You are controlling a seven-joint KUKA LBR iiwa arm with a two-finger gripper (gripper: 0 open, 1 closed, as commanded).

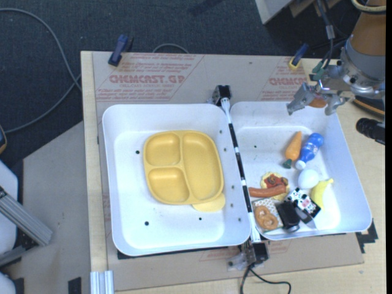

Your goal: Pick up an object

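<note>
We see the gripper (316, 100) hovering above the right bin's (350, 175) far rim, fingers spread and holding nothing. Inside that bin, the toy carrot (293, 146) lies beside the blue bottle (310, 149), near the rim-side half.

Two white bins (122, 225) of smooth plastic, faintly glossy. Yellow divided plate (182, 166) — matt plastic, evenly coloured. Bench board (153, 78) like brown cardboard or protective paper, dull, printed in red lettering. Dark floor (37, 60) rough, carpet-like. Toy food of shiny moulded plastic: orange carrot (294, 146), blue bottle (309, 148), white egg (308, 179), yellow banana (321, 192). Gripper (316, 98) — bare grey metal, dull sheen. Blue clamps (117, 50) of plastic look.
</note>
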